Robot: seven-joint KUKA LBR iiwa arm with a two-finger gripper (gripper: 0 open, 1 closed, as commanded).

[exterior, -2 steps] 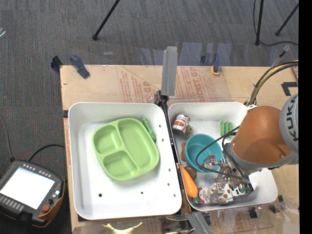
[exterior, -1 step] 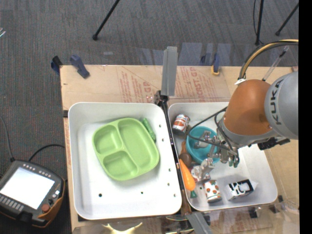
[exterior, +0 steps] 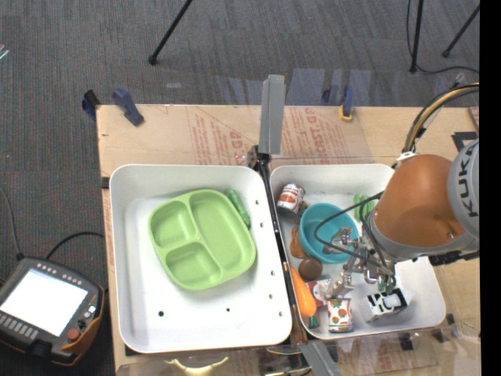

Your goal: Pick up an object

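My gripper point(exterior: 349, 276) hangs low inside the right bin point(exterior: 429, 308), under the arm's orange band point(exterior: 419, 202). It sits just below the teal bowl point(exterior: 319, 227) and above a small white carton with an orange picture point(exterior: 338, 315). A brown ball point(exterior: 310, 269) lies to its left, and an orange carrot point(exterior: 304, 294) rests along the bin's left wall. A black and white block point(exterior: 387, 302) lies to the gripper's lower right. A small can point(exterior: 290, 197) stands at the bin's far left. I see nothing lifted clear of the bin.
The left bin point(exterior: 125, 210) holds a green divided plate point(exterior: 202, 240). A green item point(exterior: 362, 206) peeks out beside the bowl, partly hidden by the arm. A grey upright post point(exterior: 272, 120) stands behind the bins' shared wall.
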